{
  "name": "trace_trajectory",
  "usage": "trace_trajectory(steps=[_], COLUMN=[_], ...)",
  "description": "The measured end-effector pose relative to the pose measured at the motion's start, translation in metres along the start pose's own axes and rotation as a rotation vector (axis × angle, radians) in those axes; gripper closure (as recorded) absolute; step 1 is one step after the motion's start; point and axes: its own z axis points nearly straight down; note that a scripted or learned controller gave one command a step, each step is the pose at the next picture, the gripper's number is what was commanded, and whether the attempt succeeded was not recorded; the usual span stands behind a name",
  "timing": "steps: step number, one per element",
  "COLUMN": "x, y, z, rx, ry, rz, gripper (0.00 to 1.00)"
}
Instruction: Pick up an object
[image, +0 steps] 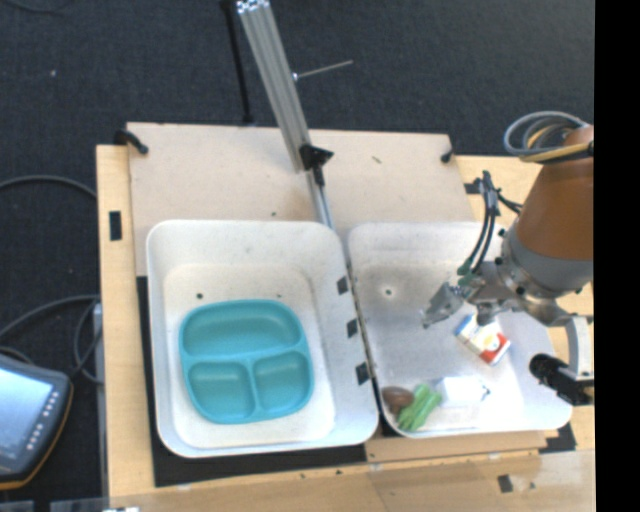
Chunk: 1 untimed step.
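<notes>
My gripper (452, 303) hangs over the middle of the right bin (400, 260), its metal fingers pointing left and down. Just right of the fingers lies a small white carton with red and blue print (482, 340). A green object (423, 406) and a brown object (398, 398) lie together at the bin's front edge. A flat white item (462, 389) rests to their right. I see nothing between the fingers.
The left bin (170, 250) holds a teal divided plate (245, 358). A slanted metal post (285, 95) rises from the back between the bins. A black part of the arm (552, 372) sits at the right bin's right edge.
</notes>
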Motion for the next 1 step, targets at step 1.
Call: trace_trajectory(steps=[1], x=[-0.0011], y=[0.0014], z=[-0.0112], rx=[-0.005], ry=[-0.001], rz=[0.001], gripper=[1.00])
